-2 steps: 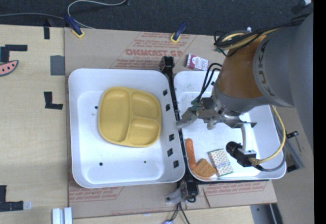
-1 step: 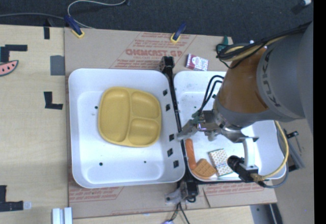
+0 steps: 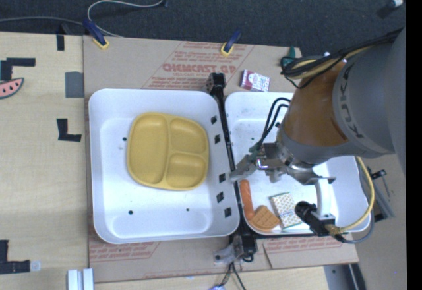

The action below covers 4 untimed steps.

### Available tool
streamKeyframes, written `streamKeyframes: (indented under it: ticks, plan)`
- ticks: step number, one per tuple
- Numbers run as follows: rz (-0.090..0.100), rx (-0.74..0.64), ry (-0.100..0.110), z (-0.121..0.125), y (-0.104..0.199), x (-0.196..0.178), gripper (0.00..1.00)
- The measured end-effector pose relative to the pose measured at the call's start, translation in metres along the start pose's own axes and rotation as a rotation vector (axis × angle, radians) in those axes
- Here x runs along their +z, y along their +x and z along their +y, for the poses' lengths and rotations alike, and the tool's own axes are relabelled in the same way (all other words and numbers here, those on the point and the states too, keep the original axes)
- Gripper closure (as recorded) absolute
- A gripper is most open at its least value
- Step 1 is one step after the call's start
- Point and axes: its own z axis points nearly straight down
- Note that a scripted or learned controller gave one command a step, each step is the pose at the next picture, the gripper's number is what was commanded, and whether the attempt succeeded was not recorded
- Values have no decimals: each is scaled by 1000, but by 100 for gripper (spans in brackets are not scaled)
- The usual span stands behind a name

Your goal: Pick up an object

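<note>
task status: not complete, as far as the view allows a judgement. no object is seen lifted or held between the fingers. the candidate objects lie in the right bin point(image 3: 254, 105), grouped at its six o'clock end: an orange sausage-shaped piece point(image 3: 246, 194) lying lengthwise close to the divider between the bins, a tan waffle-like piece point(image 3: 264, 218) just beside it toward four o'clock, and a patterned white card or packet point(image 3: 284, 208) touching or nearly touching the waffle piece on its three o'clock side. all three rest on the bin floor. the left bin point(image 3: 105, 170) carries a yellow compartment tray point(image 3: 168, 150), lying flat and apart from the arm. a small printed packet point(image 3: 254, 80) lies outside the bins on the cardboard at twelve o'clock of the right bin. arm pose: the arm point(image 3: 359, 104) enters from three o'clock and bends down over the right bin, its orange band point(image 3: 316, 107) above the wrist, covering much of that bin's centre. the gripper point(image 3: 254, 162) sits low at the bin's nine o'clock side, near the divider and just above the sausage piece at its twelve o'clock end. jaw state: cannot be told; the wrist body and cabling hide it. remaining work, by judgement: descend on an object, close, and lift clear.
</note>
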Motion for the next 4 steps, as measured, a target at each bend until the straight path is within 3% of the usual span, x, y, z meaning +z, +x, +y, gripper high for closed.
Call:
streamKeyframes:
  ticks: [1,3,4]
  plan:
    - [0,0,0,0,13,0,0]
    - [0,0,0,0,-2,0,0]
    - [1,-1,-1,0,16,0,0]
